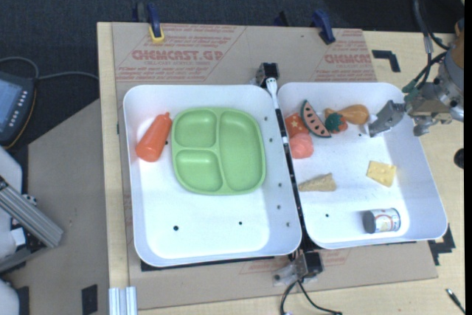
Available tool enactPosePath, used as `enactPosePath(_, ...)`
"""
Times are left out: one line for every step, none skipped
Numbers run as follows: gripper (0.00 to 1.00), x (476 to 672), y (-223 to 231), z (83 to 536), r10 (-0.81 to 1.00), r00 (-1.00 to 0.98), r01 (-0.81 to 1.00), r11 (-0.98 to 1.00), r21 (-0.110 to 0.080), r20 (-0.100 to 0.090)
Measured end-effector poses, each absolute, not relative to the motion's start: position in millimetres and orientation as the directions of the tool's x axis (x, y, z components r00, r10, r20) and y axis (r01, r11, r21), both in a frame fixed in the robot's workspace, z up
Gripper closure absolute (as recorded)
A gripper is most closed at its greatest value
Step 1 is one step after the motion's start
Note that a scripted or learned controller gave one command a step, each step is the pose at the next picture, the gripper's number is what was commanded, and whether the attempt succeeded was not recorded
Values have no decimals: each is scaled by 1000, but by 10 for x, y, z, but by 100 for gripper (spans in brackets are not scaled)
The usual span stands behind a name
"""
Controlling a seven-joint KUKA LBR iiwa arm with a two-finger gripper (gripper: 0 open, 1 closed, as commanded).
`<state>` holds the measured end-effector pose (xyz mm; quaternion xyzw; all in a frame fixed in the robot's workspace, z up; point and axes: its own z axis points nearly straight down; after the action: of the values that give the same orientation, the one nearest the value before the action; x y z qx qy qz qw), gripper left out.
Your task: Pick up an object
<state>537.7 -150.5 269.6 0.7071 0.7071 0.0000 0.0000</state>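
Note:
My gripper (pixel 402 123) hangs over the right edge of the right bin (pixel 413 229), open, with nothing between its fingers (pixel 382 120). Just left of it lie an orange-brown drumstick-like toy (pixel 352 113), a watermelon slice (pixel 317 119) and a small red piece (pixel 296 124). A pink cup (pixel 301 147) sits by the bin's left wall. A yellow cheese wedge (pixel 382 172) lies below the gripper. A tan bread slice (pixel 317 183) and a small can (pixel 381 220) on its side lie nearer the front.
The left bin (pixel 214 240) holds a green divided plate (pixel 219 150) and an orange bottle-shaped toy (pixel 153 137) by its left wall. A black-and-white divider (pixel 284 144) runs between the bins. Clamps (pixel 323 26) grip the board's far edge.

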Motion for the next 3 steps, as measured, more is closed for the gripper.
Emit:
enactPosePath(0,5280,-1477,2206,1000,1,1000,-1,-7,2)
enactPosePath(0,5312,-1427,1585,1000,0,1000,0,-7,3)
enactPosePath(0,5331,-1399,1152,1000,0,1000,0,-6,2)
